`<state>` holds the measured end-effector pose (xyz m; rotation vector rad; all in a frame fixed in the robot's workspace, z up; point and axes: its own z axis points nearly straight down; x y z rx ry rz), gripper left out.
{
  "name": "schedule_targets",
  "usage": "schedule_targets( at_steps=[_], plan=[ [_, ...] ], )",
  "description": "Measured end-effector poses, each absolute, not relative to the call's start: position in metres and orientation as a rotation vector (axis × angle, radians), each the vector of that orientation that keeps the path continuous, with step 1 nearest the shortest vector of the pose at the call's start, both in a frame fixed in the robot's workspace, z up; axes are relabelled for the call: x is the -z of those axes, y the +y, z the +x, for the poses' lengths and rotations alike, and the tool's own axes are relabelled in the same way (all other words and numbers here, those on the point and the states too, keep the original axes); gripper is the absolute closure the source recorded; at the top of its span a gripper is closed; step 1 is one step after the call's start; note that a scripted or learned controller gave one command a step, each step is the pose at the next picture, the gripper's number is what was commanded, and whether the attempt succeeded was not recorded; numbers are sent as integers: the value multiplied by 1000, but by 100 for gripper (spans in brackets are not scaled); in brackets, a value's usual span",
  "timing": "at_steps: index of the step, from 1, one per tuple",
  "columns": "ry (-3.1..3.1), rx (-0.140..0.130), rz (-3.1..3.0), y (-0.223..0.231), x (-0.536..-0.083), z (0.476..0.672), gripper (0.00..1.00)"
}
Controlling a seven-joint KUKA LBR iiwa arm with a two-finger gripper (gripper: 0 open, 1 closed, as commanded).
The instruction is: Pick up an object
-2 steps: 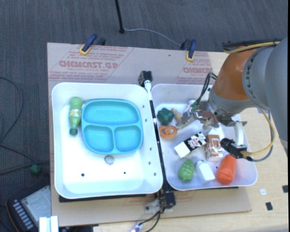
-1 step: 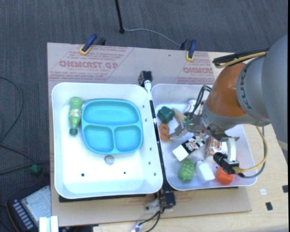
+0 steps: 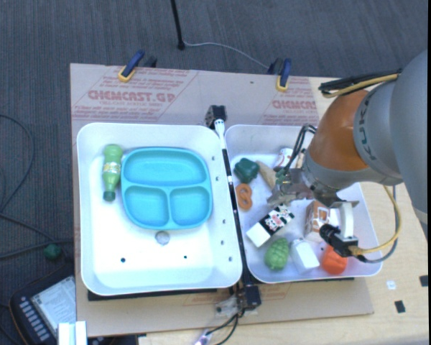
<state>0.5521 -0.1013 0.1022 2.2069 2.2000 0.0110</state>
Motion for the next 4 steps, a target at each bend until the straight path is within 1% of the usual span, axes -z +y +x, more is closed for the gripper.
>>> schedule_targets(
  at_steps=[1, 2, 3, 4],
  plan=[
    [2221, 0, 2219, -70, -212, 586, 100],
    [2222, 2, 2220, -70, -212, 585, 0],
    [2221, 4, 2224, -117, -120, 546, 0],
    [2212, -13, 2212, -98, -89, 492, 0]
  ],
)
